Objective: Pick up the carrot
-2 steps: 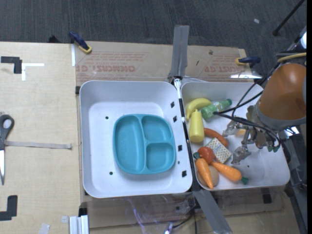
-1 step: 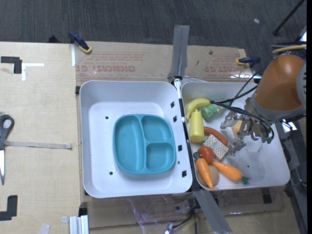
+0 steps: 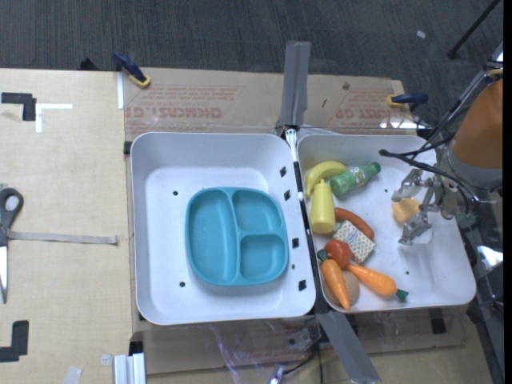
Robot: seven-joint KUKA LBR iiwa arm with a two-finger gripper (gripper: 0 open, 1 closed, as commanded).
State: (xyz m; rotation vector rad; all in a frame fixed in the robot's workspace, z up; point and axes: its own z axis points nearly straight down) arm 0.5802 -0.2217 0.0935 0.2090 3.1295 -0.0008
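Carrot point(image 3: 374, 279) lies at the near edge of the right bin point(image 3: 438, 288), beside a second carrot point(image 3: 336, 284) and a tomato point(image 3: 338, 251). Gripper point(image 3: 418, 208) hovers well apart; finger state cannot be determined. Pickup not started.

The arm point(image 3: 478, 134) was grey with an orange band; its gripper point(image 3: 418, 206) had 2 metal fingers and black cables.

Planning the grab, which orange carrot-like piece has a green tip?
The carrot lying right of the other orange piece, its green tip toward the bin's front-right corner.
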